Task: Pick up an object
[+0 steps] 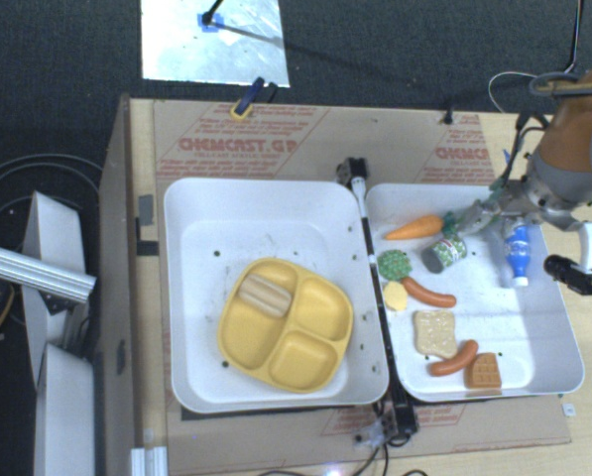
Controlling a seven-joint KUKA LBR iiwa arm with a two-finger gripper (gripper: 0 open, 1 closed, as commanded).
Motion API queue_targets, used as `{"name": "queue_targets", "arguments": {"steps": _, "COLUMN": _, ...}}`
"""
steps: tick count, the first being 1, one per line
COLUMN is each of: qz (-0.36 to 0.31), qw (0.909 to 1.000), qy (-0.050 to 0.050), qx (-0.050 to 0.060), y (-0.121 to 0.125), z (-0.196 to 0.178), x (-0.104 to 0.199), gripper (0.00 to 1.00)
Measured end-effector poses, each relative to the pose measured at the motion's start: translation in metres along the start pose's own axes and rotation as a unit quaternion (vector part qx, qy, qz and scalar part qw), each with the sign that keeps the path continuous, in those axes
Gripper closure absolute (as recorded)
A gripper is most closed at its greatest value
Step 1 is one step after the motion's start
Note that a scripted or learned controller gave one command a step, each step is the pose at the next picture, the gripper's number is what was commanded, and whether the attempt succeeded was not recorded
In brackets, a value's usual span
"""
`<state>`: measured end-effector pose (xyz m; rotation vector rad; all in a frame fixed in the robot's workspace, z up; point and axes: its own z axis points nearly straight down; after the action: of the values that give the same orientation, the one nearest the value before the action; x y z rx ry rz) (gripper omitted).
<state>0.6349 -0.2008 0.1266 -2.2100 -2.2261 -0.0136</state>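
The can [445, 253] lies tilted in the right bin [563, 365], touching the tip of the gripper [464, 228] (finger state cannot be told), with the carrot [414, 229] just left of the can. The arm [573, 147] reaches from the right, slanting down toward the can, beside the bottle [517, 252].

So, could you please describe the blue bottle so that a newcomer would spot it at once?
Look in the right bin, toward its far right side. The blue bottle lies there beside the gripper; it is the one blue item among orange, green and tan play food.
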Motion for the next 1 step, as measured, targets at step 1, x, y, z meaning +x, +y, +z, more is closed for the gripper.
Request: {"name": "queue_targets", "arguments": {"steps": 1, "qz": 0.001, "qw": 1.0, "qy": -0.004, "qx": 0.001, "y": 0.0069, "z": 0.0436, "x": 0.0936, "gripper": 0.0}}
